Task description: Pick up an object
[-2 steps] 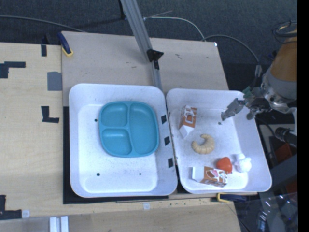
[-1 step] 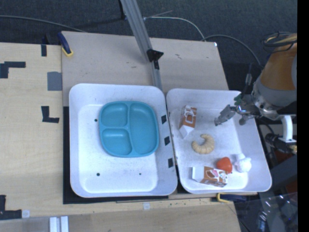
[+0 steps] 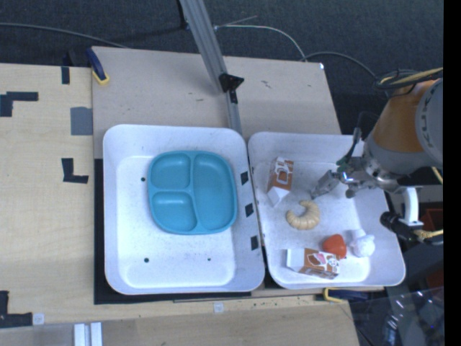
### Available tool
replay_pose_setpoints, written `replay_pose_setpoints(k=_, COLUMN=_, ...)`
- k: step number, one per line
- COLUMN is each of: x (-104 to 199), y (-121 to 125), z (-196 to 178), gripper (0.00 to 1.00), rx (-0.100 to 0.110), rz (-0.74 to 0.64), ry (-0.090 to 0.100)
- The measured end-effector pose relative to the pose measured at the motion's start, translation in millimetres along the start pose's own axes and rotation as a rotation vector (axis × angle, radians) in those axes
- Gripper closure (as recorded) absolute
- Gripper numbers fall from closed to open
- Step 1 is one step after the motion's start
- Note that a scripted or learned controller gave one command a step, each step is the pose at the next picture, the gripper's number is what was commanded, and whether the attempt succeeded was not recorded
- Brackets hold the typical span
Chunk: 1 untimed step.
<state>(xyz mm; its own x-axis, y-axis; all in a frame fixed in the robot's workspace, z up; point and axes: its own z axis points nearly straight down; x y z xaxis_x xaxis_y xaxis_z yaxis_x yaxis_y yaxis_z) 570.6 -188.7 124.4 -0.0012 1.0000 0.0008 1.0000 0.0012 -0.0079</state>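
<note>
The gripper (image 3: 324, 186) hangs over the upper right part of the right bin (image 3: 374, 269), reaching in from the arm (image 3: 403, 132) at the right edge, grey with an orange band above the wrist. Its dark fingers point down and to the left, slightly spread, with nothing between them, so it is released and holds no object. Just below and left of the fingertips, near but apart from them, lies a croissant (image 3: 304, 215), pale tan and curled, on the bin floor near the middle. Further left, close to the bin's left wall, a small carton (image 3: 279, 177) in white and brown lies tilted; its printing is too small to read. Toward the lower edge of the same bin a second brown and white carton (image 3: 315, 262) lies flat, its label also unreadable. Touching its upper right corner is a red ball (image 3: 333, 245), and just beside that on the right sits a crumpled white lump (image 3: 361, 245). The left bin (image 3: 122, 265) stands against the right one, their rims touching. In its upper half rests a blue plate (image 3: 193, 192) with three compartments, all bare. Both bins sit on a tan board (image 3: 158, 92), and a metal pole (image 3: 205, 34) slants across it from the top.
</note>
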Motion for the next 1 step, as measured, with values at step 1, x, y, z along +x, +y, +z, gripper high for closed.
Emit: replay_pose_setpoints(k=1, x=0.3, y=1.3, z=-13.3, gripper=1.0, rx=-0.005, rz=-0.002, ry=-0.001)
